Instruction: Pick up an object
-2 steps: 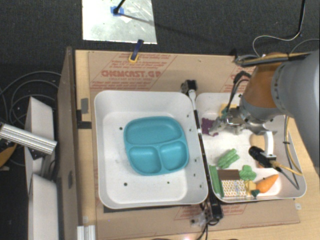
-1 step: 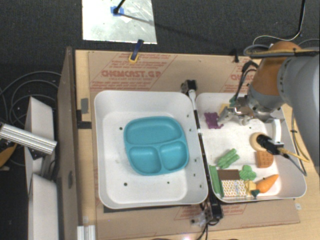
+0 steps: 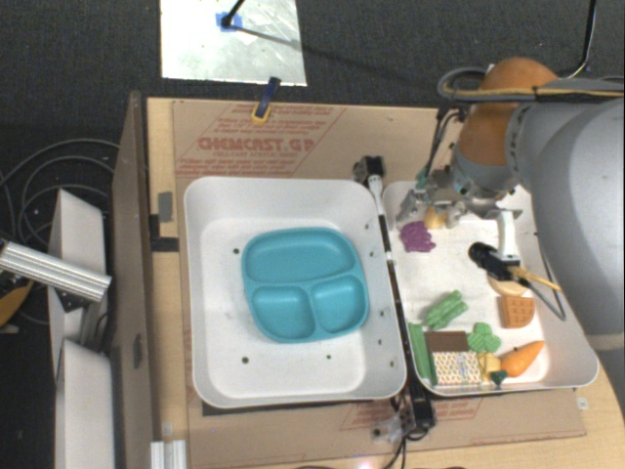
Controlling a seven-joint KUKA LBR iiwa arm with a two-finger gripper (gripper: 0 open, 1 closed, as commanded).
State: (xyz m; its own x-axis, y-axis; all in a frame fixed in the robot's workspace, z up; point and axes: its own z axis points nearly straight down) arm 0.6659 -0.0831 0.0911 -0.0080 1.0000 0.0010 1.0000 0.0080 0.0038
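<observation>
Tool (image 3: 437, 213) beside purple grapes (image 3: 418, 236), carrot (image 3: 521, 358) apart.

I see a blue tray (image 3: 303, 283) in a white bin (image 3: 210, 262). In the other white bin (image 3: 576, 360) I see a purple toy (image 3: 418, 236), a green toy (image 3: 444, 310), an orange carrot (image 3: 520, 358) and a speckled box (image 3: 455, 368).

Two white bins (image 3: 210, 262), one teal tray (image 3: 305, 283)
</observation>
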